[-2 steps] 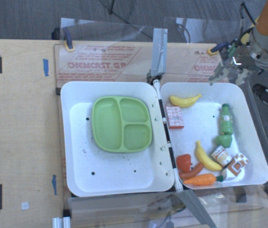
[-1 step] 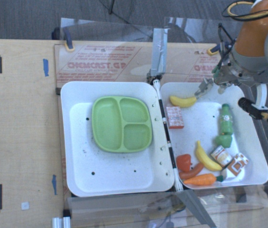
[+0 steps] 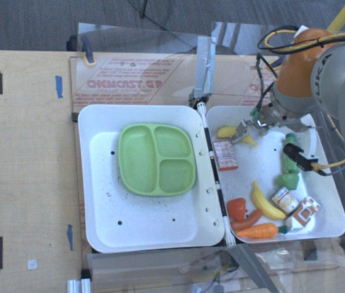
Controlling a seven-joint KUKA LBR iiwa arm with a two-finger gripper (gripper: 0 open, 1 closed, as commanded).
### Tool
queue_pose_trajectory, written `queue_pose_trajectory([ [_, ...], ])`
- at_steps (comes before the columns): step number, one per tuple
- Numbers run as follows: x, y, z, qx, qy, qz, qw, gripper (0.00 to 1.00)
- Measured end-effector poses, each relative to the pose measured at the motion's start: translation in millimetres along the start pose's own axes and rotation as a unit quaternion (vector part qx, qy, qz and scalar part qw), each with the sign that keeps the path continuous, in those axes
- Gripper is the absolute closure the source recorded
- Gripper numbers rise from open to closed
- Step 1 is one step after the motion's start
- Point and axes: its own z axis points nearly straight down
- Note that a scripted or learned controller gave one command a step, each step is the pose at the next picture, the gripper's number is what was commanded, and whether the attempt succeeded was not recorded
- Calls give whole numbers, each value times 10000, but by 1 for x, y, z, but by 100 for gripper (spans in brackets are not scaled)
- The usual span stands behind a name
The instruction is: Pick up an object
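My gripper (image 3: 243,132) hangs low over the back left part of the right bin (image 3: 334,224), reaching in from the right under the orange wrist band. Its tip sits right at a small yellow item (image 3: 226,131), touching or just over it; I cannot tell whether the item is held. Just in front of that lies a red and white carton (image 3: 224,155). Toward the bin's front lie a banana (image 3: 266,202), a red pepper (image 3: 236,207) and a carrot (image 3: 259,231).
A green vegetable (image 3: 289,162) lies along the right bin's right side, with two small cartons (image 3: 284,199) (image 3: 307,210) in front of it. The left bin (image 3: 99,212) holds a green divided plate (image 3: 157,159). A clear upright panel (image 3: 205,66) stands behind the bins.
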Motion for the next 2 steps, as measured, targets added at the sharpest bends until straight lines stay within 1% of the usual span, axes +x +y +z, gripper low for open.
queue_pose_trajectory([
  [1, -2, -2, -11, 49, -1, -8, 10000, 100],
  [2, 51, 13, -136, -20, -9, 45, 10000, 100],
])
